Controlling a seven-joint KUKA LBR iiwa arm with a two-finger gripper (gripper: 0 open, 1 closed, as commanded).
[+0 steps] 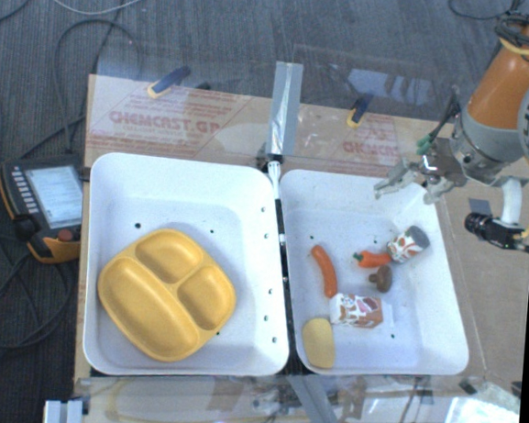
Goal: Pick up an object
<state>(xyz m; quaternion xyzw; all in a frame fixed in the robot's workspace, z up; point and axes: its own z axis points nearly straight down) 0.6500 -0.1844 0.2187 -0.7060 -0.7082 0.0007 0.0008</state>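
My gripper hangs over the far right part of the right bin, its fingers spread open with nothing between them. Below it in that bin lie a small printed can, a little carrot and a brown lump close together. An orange-red sausage lies nearer the bin's middle. A printed carton and a pale yellow oval piece sit near the front wall.
The left bin holds a yellow divided plate. A metal divider post stands between the bins at the back. A handheld pendant lies on the floor to the left.
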